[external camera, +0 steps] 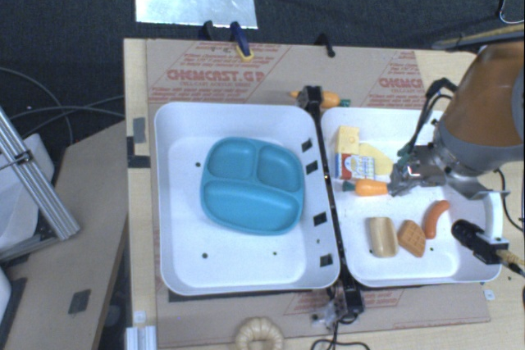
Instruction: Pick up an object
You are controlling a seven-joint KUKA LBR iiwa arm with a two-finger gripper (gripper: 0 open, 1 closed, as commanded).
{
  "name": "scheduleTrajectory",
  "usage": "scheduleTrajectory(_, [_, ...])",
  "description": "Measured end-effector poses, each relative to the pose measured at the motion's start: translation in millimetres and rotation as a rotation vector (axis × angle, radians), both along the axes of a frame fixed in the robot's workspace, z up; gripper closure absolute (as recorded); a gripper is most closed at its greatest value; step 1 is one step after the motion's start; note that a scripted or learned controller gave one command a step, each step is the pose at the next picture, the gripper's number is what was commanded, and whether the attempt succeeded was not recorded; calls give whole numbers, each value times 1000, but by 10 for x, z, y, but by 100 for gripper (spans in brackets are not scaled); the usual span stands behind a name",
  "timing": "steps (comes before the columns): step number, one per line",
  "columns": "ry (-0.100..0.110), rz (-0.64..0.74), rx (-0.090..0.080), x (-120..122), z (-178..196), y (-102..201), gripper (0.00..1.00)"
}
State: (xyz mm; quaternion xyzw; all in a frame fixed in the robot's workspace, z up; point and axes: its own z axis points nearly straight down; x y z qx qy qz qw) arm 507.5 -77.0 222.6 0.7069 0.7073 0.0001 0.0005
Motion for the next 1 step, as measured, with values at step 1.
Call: scheduleTrajectory(1, [-1,5,1,105,93,155,100])
